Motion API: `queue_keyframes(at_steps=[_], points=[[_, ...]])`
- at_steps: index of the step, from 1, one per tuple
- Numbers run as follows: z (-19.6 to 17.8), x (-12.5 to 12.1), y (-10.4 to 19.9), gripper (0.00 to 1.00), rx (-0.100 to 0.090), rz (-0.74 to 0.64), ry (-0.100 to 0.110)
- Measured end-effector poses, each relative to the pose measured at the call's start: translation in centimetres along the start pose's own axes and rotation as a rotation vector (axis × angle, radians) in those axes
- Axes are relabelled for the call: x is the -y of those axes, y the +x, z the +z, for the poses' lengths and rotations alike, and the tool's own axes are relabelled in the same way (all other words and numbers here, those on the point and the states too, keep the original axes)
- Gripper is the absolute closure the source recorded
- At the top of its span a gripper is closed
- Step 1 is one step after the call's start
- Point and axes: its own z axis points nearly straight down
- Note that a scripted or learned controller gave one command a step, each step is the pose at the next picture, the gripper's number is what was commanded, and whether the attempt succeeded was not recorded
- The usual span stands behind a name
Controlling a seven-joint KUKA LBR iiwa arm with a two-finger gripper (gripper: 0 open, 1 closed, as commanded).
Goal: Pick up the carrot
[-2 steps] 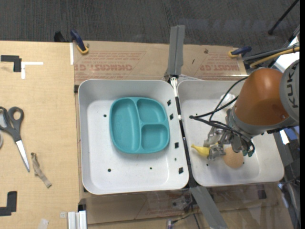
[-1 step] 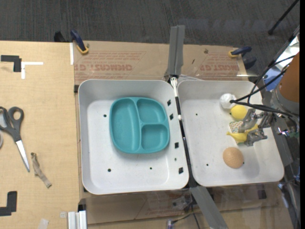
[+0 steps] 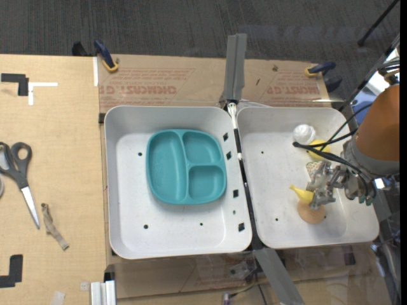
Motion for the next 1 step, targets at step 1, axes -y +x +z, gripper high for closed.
queue_keyframes(at_steps=[1], points=[[-10.02,4.93,1.93,1.0,0.001,0.175,0.001]])
